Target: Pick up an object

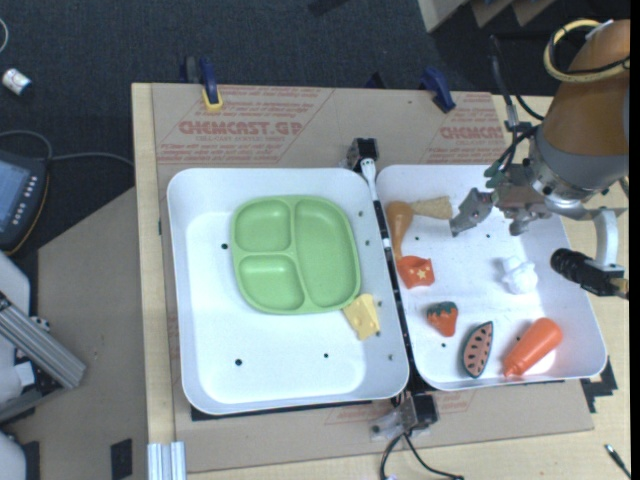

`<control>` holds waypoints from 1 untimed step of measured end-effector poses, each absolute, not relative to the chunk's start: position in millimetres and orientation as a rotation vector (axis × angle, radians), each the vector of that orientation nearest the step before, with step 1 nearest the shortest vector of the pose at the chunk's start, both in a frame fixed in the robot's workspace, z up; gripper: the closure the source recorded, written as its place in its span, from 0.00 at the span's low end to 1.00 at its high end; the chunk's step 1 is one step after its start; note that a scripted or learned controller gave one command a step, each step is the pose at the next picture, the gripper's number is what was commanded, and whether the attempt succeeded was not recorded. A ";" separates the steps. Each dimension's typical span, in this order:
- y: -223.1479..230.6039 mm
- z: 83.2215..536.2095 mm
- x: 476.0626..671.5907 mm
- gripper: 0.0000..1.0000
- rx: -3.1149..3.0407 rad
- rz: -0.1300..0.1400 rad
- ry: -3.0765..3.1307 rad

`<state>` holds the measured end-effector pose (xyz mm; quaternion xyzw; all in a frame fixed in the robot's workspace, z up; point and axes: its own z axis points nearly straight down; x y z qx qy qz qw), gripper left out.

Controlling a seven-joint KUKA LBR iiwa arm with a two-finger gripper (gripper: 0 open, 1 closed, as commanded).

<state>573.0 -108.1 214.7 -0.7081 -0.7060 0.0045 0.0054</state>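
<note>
The hand (492, 214) hangs over the far part of the right bin (580, 353), its two fingers spread apart with nothing between them. In that bin lie a carrot (531, 346) and watermelon slice (477, 349) near, a strawberry (443, 317), a red piece (416, 270), a white item (517, 274) and a cone (399, 223). The left bin (200, 338) holds a green divided plate (296, 254) with a yellow cheese piece (363, 316) touching its near right corner.

The grey arm with the orange band (590, 98) is cut off by the right edge. It hides the far right corner of the right white bin (590, 353). A dark tablet-like device (18, 203) is cut off by the left edge. The small white lump (516, 275) is too small to identify.
</note>
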 end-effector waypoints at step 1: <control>-107.9 222.6 575.9 0.00 -2.222 0.000 -2.222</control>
